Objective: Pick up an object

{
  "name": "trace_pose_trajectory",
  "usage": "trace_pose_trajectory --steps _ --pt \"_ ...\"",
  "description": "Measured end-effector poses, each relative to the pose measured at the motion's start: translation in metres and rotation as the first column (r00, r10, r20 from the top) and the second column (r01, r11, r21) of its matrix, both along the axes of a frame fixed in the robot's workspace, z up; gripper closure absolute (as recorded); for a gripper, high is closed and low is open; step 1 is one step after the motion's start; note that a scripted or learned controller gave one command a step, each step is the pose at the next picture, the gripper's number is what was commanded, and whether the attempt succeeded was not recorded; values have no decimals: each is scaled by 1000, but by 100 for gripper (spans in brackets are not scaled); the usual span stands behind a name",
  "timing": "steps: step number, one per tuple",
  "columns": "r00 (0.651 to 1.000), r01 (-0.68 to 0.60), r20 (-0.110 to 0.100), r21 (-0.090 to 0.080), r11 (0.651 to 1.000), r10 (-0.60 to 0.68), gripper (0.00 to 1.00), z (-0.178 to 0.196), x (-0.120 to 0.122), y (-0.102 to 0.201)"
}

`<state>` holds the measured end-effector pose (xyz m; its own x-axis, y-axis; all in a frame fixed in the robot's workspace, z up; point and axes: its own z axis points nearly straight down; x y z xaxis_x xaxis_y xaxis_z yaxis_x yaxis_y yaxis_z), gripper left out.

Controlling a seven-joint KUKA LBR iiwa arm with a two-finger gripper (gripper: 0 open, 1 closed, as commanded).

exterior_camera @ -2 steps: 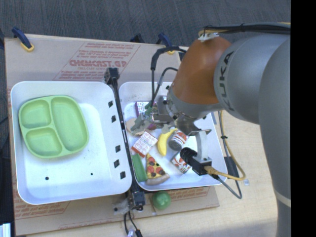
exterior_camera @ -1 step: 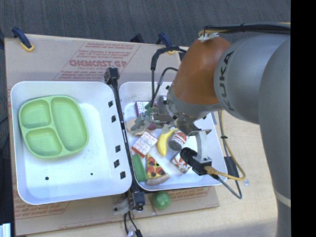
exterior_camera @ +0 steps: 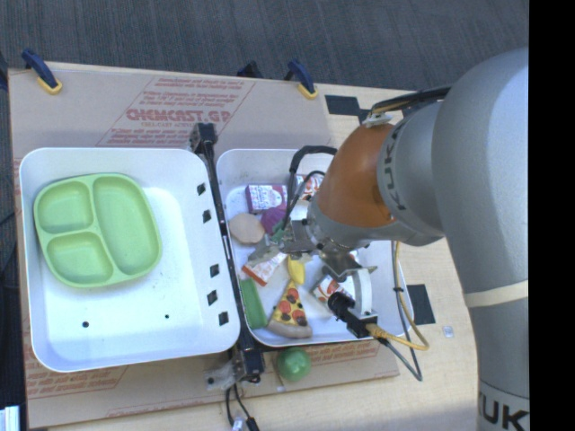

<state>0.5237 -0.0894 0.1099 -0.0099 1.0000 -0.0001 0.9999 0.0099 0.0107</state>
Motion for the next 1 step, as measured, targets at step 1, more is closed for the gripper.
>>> trace_pose_trajectory --steps 1 --pt "1000 -4 -4 -2 1000 4 100 8 -1 0"
